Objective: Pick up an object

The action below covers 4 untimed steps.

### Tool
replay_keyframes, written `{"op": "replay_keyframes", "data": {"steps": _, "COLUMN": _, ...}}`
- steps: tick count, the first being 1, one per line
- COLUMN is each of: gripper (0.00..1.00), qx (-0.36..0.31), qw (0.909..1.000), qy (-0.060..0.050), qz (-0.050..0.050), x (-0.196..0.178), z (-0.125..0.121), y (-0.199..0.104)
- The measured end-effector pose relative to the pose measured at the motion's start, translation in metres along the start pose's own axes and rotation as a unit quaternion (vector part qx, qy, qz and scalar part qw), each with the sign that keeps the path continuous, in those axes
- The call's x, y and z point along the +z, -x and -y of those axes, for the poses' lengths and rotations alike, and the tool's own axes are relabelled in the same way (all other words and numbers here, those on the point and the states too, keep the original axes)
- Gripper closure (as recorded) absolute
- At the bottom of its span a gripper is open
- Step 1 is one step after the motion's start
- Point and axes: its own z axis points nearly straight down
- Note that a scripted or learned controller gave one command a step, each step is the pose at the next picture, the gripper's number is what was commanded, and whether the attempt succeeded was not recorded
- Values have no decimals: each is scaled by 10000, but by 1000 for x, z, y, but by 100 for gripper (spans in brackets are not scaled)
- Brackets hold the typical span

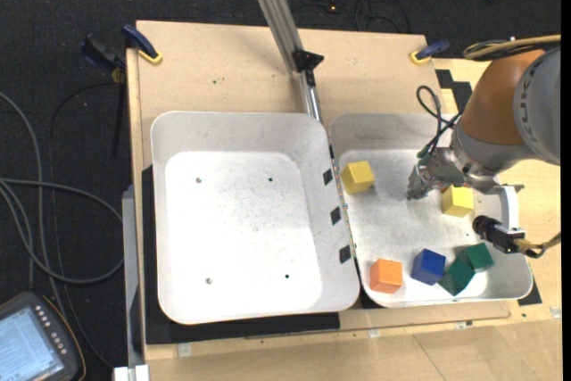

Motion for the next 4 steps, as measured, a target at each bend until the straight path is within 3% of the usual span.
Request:
{"op": "replay_keyframes", "data": {"steps": 2, "gripper": 100, "qx": -25, "qw": 10000, "qy": 36, "qz": 11, "x": -126, "z": -7, "y": -6}}
{"op": "replay_keyframes", "data": {"steps": 3, "gripper": 100, "qx": -22, "qw": 10000, "qy": 10, "qz": 3, "x": -140, "z": -8, "y": -6}}
{"op": "replay_keyframes", "data": {"steps": 4, "gripper": 100, "qx": -50, "qw": 10000, "qy": 0, "qz": -9, "x": -131, "z": -28, "y": -63}}
